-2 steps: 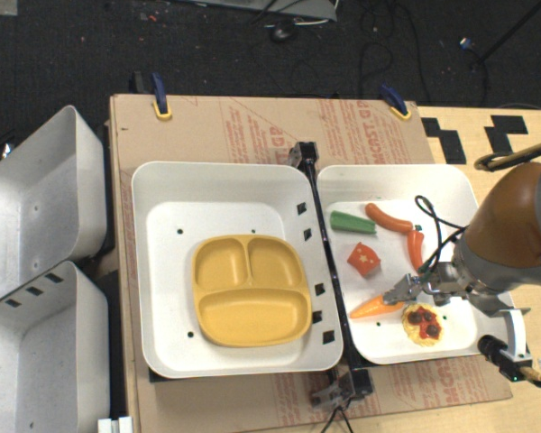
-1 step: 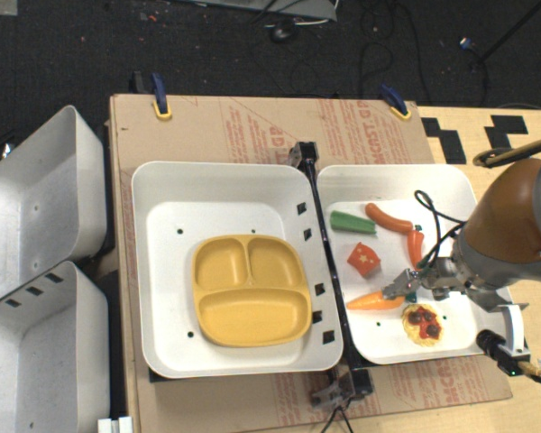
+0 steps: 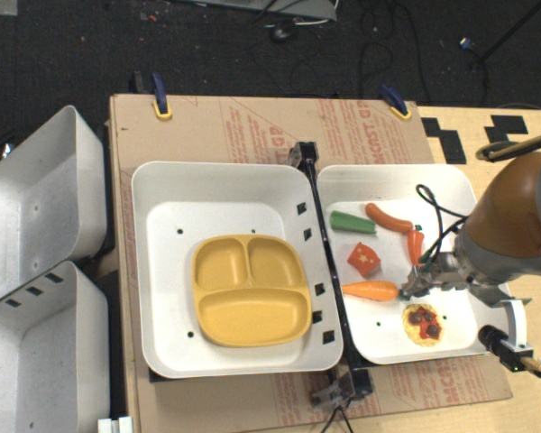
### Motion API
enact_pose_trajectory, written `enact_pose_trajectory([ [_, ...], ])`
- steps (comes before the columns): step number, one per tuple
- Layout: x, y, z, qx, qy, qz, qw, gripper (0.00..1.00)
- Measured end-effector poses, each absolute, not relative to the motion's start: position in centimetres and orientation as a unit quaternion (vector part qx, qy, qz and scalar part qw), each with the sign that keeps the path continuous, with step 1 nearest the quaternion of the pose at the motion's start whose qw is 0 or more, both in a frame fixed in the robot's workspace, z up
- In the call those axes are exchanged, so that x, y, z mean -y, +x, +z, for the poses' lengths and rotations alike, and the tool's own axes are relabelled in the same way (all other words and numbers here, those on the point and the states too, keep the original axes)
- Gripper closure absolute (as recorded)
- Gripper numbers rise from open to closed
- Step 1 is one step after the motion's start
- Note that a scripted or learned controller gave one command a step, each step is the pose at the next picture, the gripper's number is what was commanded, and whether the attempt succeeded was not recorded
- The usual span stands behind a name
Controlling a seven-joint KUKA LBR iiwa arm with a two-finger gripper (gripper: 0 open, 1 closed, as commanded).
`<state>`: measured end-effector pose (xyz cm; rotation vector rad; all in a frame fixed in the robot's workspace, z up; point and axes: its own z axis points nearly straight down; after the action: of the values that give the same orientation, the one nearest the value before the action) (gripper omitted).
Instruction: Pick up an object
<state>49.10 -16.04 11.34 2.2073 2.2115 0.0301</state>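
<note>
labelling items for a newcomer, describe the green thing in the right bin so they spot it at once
Find the right-hand white bin, beside the bin holding the yellow divided plate. Near its upper left lies a short green stick, the bin's sole green item, left of the orange sausage and above the red strawberry.

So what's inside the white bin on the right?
The right bin holds a green stick, sausage, red piece, carrot and small pizza. The arm covers that bin's right part, hiding anything under it.

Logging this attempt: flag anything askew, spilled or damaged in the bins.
Nothing stands out. The yellow divided plate lies flat in the left bin; the toy foods, among them the carrot and strawberry, lie loose in the right bin by the gripper.
</note>
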Motion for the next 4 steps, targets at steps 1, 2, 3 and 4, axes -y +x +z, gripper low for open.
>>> enact_pose_trajectory([
  [1, 16.0, 48.7, 15.7, -0.708, 0.706, 0.0006, 0.001, 1.0],
  [2, 16.4, 47.9, 20.8, -0.708, 0.706, 0.0011, 0.002, 1.0],
  [3, 16.4, 48.1, 25.5, -0.708, 0.706, 0.0012, 0.003, 1.0],
  [4, 10.5, 49.5, 24.6, -0.709, 0.705, 0.0002, 0.0, 1.0],
])
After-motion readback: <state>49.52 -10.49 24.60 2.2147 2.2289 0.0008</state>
